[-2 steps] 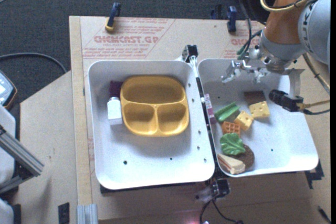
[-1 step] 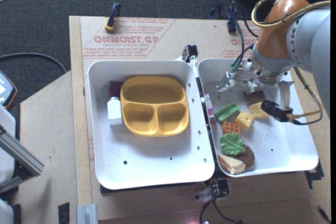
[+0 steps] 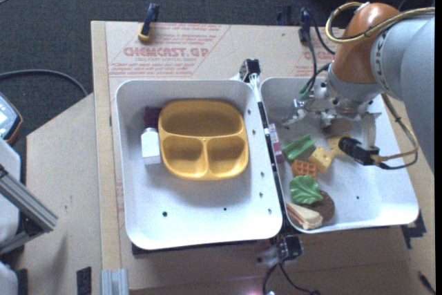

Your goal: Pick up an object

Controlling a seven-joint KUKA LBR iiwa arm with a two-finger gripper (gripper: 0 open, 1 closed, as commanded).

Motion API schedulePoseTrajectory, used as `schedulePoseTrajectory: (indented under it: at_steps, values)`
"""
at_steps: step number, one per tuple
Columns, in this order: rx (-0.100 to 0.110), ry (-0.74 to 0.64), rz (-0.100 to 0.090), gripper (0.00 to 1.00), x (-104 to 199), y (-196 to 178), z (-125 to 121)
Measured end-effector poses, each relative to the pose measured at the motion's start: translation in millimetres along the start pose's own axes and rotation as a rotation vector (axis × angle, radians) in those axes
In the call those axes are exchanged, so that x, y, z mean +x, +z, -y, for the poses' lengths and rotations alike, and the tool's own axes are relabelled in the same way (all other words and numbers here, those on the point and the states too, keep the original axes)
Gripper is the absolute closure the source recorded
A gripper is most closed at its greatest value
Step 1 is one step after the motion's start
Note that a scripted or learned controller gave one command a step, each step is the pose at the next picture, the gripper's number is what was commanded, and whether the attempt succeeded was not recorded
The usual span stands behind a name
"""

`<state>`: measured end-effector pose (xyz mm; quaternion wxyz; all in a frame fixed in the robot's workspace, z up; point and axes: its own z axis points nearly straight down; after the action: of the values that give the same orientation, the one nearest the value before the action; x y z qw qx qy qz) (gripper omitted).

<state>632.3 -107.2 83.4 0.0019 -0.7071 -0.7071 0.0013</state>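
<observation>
Two white bins sit side by side on the surface; we see toy food gathered in the right bin (image 3: 387,200): a green piece (image 3: 298,147), a yellow cheese wedge (image 3: 322,159), a waffle (image 3: 303,168) and a sandwich (image 3: 309,202). We judge these light, stiff plastic, slightly slippery, best pinched across their narrow sides. Our hand (image 3: 323,110) hangs over the bin's far end, the food just nearer than it; whether it is spread we cannot tell.
</observation>
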Motion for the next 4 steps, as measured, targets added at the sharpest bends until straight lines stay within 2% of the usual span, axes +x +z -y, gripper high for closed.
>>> schedulePoseTrajectory:
  at_steps: [1, 2, 3, 4]
  values:
    - [-0.005, 0.001, 0.001, 1.00, 0, -13, -1]
    - [-0.012, -0.001, 0.003, 1.00, 1, -77, 0]
    - [-0.013, -0.001, 0.003, 1.00, 1, -128, -11]
    - [-0.009, -0.001, 0.002, 1.00, 1, -143, -12]
